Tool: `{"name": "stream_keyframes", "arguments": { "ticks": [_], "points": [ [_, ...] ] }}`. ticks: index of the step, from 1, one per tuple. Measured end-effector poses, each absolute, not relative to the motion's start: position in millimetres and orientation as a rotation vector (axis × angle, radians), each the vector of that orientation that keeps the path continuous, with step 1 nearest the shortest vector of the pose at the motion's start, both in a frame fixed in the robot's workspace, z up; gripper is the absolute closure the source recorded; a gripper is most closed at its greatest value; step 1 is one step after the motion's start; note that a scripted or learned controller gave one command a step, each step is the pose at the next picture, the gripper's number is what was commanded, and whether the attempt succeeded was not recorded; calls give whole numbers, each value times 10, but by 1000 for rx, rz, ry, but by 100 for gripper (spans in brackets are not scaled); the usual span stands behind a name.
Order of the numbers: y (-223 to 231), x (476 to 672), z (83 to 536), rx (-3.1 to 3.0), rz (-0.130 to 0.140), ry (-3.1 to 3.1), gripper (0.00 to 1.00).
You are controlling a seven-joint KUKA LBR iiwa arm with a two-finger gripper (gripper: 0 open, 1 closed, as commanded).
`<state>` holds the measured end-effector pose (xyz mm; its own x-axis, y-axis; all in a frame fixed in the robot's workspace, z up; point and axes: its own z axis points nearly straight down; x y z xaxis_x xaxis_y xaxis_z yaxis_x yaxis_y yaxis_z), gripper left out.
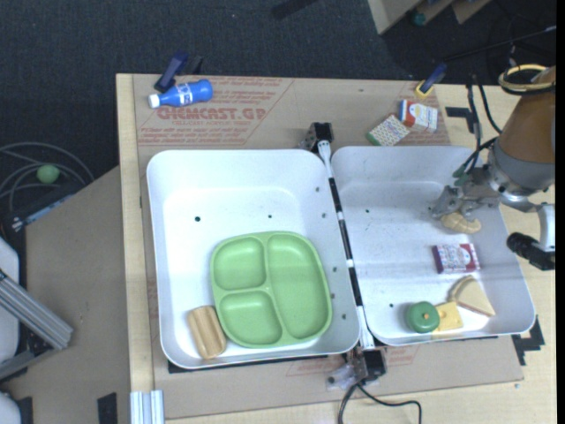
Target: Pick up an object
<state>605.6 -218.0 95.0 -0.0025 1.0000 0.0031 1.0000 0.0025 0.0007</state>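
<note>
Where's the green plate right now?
The green plate lies in the left bin, toward its near edge, with a tan block just beside its lower left corner.

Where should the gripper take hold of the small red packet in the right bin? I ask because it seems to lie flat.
Take the red packet across its short width, coming straight down from above. It lies flat on the right bin floor, with bare floor along both long edges, so fingers could probably straddle it there. The gripper sits just behind it.
</note>
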Motion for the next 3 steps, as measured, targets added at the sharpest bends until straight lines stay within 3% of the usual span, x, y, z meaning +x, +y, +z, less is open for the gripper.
{"name": "stream_keyframes", "arguments": {
  "ticks": [1, 2, 3],
  "points": [
    [-1533, 5694, 1868, -2220, -4, -2225, 100],
    [-955, 5635, 2088, -2219, -2, -2223, 100],
    [-266, 5750, 2175, -2220, -3, -2224, 100]
  ]
}}
